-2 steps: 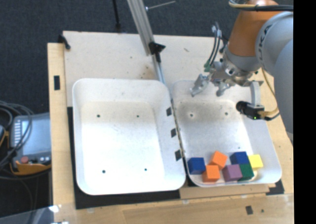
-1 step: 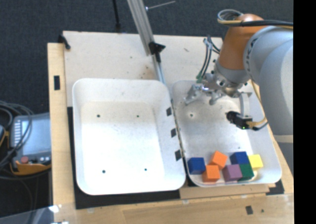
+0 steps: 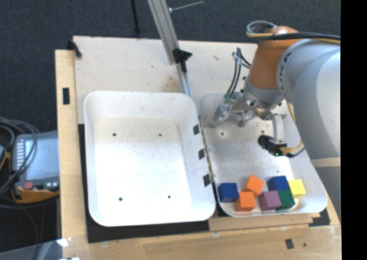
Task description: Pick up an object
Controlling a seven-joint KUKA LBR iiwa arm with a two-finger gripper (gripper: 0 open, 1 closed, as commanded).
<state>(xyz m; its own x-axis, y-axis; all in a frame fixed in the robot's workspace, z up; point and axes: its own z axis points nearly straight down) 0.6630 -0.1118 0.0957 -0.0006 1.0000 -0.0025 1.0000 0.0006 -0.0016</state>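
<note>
Two white bins (image 3: 143,101), seven small blocks clustered at lower right of the frame: two blue (image 3: 228,191), two orange (image 3: 255,184), one purple (image 3: 269,200), one green (image 3: 287,200), one yellow (image 3: 297,187).

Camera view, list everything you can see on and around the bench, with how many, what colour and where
Blocks: seven, clustered at the right bin's near end: two blue, two orange, one purple, one green, one yellow.
Left bin: one, white, left half of the bench.
Right bin: one, white, right half, beside the left bin.
Bench: one, pale wood, under both bins.
Metal rail: one, silver, slanting down from the top to the bins' far edge.
Device with cables: one, grey and orange, left of the bench.
Arm: one, grey with an orange band, reaching in from the right.
End effector: one, metallic, over the right bin's far end, away from the blocks.
</note>
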